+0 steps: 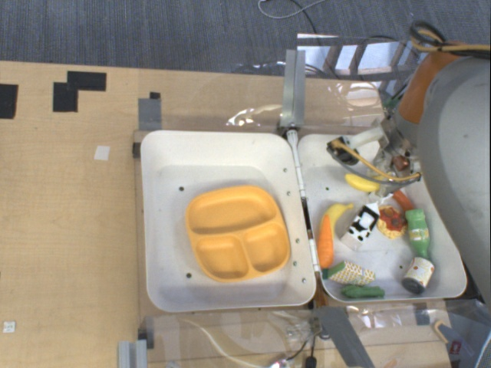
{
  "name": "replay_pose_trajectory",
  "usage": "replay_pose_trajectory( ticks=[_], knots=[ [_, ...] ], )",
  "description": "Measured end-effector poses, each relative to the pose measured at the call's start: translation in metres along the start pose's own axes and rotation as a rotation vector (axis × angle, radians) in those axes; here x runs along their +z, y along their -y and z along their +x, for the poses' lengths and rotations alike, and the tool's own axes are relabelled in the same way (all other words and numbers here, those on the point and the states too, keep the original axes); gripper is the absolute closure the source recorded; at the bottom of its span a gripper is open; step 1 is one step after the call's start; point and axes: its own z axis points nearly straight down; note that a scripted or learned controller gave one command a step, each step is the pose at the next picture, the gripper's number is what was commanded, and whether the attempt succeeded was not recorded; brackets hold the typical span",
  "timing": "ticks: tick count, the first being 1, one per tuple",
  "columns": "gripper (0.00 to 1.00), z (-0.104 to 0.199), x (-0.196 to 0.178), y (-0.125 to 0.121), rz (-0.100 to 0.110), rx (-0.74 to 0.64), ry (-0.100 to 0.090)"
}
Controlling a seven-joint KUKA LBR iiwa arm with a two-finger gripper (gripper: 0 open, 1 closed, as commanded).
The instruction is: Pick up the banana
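1. Banana (362,182) lies in the right bin (445,282), in its upper half, a short yellow piece set roughly crosswise and slightly tilted
2. Gripper (387,167) hangs low over the upper part of that bin, just above and to the right of the banana; whether it touches the fruit cannot be told
3. Whether the claw is open or closed cannot be told, since cables and metal parts crowd the wrist
4. Arm (453,121), grey with an orange band, comes in from the right and covers the bin's upper right corner
5. Second yellow piece (338,212) lies lower, near the bin's left wall, just above an orange carrot (326,241) that runs lengthwise along that wall
6. Black and white toy (360,227) sits near the bin's centre, with a red and orange item (392,219) just to its right
7. Green bottle-like object (416,232) stands beside the red item, and a small grey can (416,274) lies below it near the lower right corner
8. Corn cob (351,271) and a green pod (362,290) rest along the bin's lower edge
9. Left bin (165,205) holds an orange divided tray (236,232) with three compartments, set near its centre and slightly turned
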Motion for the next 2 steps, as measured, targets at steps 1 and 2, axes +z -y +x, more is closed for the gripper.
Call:
replay_pose_trajectory(
  ticks=[1,2],
  knots=[
    [0.00,0.000,0.000,0.001,0.001,-0.001,0.000],
    [0.00,0.010,-0.083,-0.061,0.000,-0.085,0.000]
  ],
)
